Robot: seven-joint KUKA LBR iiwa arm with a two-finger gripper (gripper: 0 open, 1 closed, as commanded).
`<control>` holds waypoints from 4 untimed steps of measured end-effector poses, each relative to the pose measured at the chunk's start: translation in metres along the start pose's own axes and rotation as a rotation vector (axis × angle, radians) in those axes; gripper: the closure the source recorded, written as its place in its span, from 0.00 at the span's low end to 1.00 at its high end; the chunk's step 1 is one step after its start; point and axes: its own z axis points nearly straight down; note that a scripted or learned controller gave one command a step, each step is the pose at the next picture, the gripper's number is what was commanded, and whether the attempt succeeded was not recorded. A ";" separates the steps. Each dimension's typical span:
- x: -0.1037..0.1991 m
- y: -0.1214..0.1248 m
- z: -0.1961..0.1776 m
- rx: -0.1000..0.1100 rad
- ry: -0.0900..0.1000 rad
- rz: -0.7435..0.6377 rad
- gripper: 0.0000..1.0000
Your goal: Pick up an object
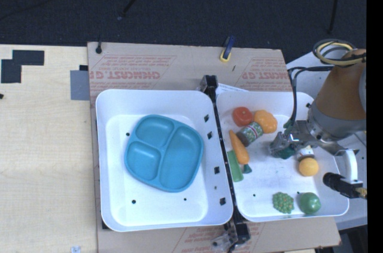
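My gripper (280, 146) is low over the middle of the right bin (263, 210), reaching in from the right. A small teal thing (289, 154) shows right at its tip; whether it is held is unclear. An orange ball (308, 167) lies just right of the gripper. To its left lie a small labelled can (249, 134), a carrot (239, 149) and a green stick-like piece (234, 167). A red tomato (242, 115) and an orange fruit (266, 121) sit at the back of the bin.
A green lime (309, 203) and a bumpy green cluster (283, 202) lie at the right bin's front. The left bin (114, 120) holds a blue divided plate (164, 152). A black divider (220, 150) runs between the bins.
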 end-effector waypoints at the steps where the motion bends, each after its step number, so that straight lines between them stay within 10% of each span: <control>1: -0.004 -0.009 -0.055 0.002 0.000 0.000 1.00; 2: -0.005 -0.009 -0.066 0.003 0.001 0.000 1.00; 4: 0.093 0.018 -0.060 0.008 0.002 -0.003 1.00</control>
